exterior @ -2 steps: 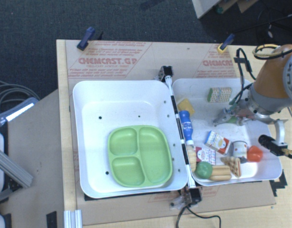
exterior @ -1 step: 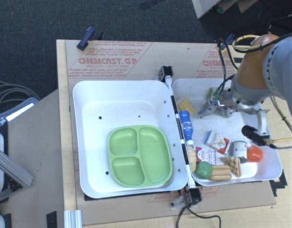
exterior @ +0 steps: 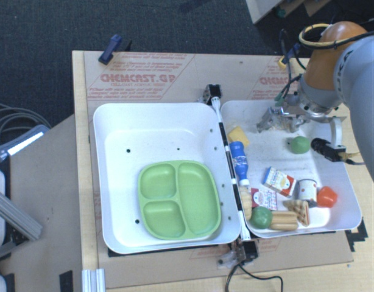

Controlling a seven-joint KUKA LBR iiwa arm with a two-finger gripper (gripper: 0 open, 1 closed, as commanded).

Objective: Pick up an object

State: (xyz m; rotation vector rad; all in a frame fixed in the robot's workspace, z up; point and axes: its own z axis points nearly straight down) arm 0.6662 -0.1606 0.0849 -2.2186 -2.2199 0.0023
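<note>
Closest to me, in the near corner of the right bin point(exterior: 351, 215), a heap of toy food sits bunched together. A green round piece point(exterior: 261, 216) touches a tan bun point(exterior: 283, 222), and a lattice-patterned brown piece point(exterior: 300, 210) lies against the bun. There's a white block point(exterior: 320, 215) by the wall and an orange-red piece point(exterior: 326, 196) just behind it. A small silver can point(exterior: 306, 189) lies beside the orange-red piece, with a little red-and-white carton point(exterior: 278, 180) on its other side and a small red packet point(exterior: 256, 197) near the divide. Over in the left bin point(exterior: 114, 132), a green divided plate point(exterior: 178, 199) lies flat toward the near side. Farther up the right bin, a blue bottle point(exterior: 238, 161) lies lengthwise along the wall shared with the left bin, and a yellow piece point(exterior: 238, 134) rests just past its far end. A green ball point(exterior: 299, 145) sits by itself in that far half. The gripper point(exterior: 277, 123) hangs over the far end of the right bin, near the green ball but apart from it. From here I can't tell whether the pincer is spread or pressed together. Beyond the bins, a blue clip point(exterior: 109, 49) sits at the far left corner of the printed brown board point(exterior: 144, 78) beneath them.
</note>
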